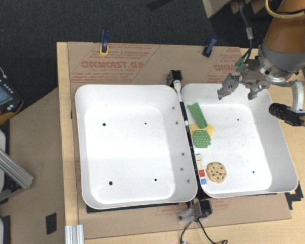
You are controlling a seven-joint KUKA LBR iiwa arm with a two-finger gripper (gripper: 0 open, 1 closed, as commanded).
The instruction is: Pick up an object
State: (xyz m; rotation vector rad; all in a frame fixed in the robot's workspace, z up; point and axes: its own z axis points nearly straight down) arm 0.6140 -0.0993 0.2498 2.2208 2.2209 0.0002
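The end effector [240, 87] hangs over the right bin's [274, 151] far rim, fingers apart and empty, well apart from the cookie [216, 172].

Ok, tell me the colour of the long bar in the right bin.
Green bar, seen in the camera view.

Bright, even overhead light, soft glare on the white bins [127, 187], faint shadows, fairly sharp focus throughout.
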